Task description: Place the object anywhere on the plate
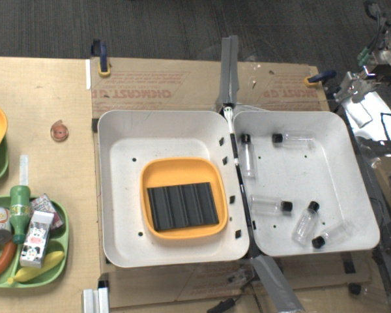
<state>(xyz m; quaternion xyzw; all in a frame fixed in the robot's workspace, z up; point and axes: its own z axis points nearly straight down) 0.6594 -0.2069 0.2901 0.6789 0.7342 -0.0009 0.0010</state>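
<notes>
Camera view: ridged black slab (pixel 183 205) on rounded orange plate (pixel 182 171)

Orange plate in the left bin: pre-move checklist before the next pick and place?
1. Orange square plastic plate sits flat in the left white bin: ok.
2. Plate surface free to take an object: not ok, a dark grey ribbed rectangular pad covers most of it.
3. Objects to pick in the right white bin: ok, several clear plastic vials with black caps lie on its floor.
4. Vials apart enough for a two-finger grasp: ok for most; the one by the bin's left wall looks tight.
5. Gripper state: cannot tell.
</notes>
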